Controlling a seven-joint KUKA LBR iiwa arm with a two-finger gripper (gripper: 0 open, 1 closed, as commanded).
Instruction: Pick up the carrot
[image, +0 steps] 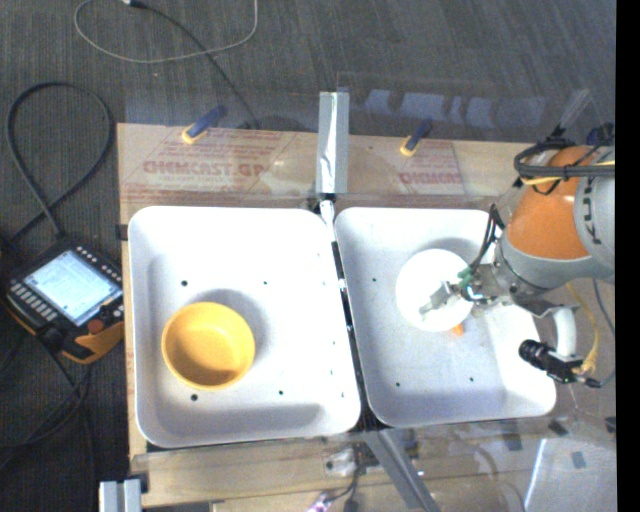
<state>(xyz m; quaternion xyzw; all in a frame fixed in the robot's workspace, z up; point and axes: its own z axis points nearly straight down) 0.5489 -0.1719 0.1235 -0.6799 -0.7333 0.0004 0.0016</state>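
Because the carrot (458, 328) shows as no more than a small orange sliver, treat its position as approximate. It lies in the right bin (400, 390), at the lower right edge of the white plate (425, 280), and most of it is hidden under the gripper (447, 297).

Gripper state: it hangs directly over the plate's right side, just above and left of the carrot. Whether it is spread or closed cannot be told from this view, and nothing can be seen held in it. Assume the carrot is not yet secured.

Recommended procedure, as a judgement from this view:

1. Centre the gripper on the carrot, which calls for a slight shift toward the plate's lower right edge.
2. Align the closing direction across the carrot's narrow width. Its long axis cannot be read here, so confirm it first.
3. Descend with care. The carrot lies at the plate's rim, so one side of the gripper may strike the plate and tip it or push the carrot aside.
4. Close, then lift straight up and verify that the carrot rises clear of the plate.

Farther from the plate, the left bin (150, 240) holds a yellow bowl (208, 344), well apart from the work area; it needs no attention.
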